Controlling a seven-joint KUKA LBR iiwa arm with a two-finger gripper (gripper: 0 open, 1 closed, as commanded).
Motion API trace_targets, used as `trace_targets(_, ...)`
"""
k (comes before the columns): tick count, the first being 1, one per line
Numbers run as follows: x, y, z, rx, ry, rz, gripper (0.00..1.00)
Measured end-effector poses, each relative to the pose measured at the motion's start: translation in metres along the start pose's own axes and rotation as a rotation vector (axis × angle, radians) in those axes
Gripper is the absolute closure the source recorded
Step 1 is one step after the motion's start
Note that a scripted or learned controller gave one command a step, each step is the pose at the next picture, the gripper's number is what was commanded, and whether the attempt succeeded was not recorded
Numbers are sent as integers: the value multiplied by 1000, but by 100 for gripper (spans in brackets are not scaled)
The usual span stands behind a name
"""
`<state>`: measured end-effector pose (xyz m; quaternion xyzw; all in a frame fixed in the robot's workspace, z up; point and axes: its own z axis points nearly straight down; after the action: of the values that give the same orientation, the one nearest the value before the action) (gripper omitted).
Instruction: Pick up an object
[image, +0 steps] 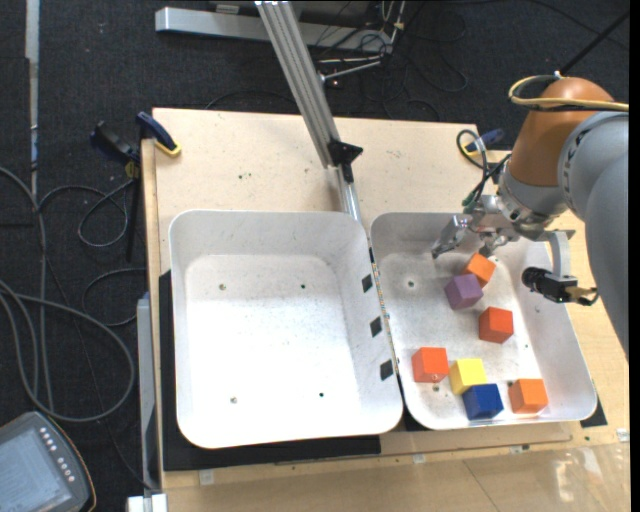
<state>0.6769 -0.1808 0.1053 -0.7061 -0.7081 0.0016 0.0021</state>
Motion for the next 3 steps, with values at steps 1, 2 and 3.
trace_targets(1, -1, 2, -15, -8, -3, 0, 100)
trace_targets(2, 9, 4, -65, -13, -3, -1, 100)
trace_targets(3, 3, 2, -127, -14, -4, 3, 100)
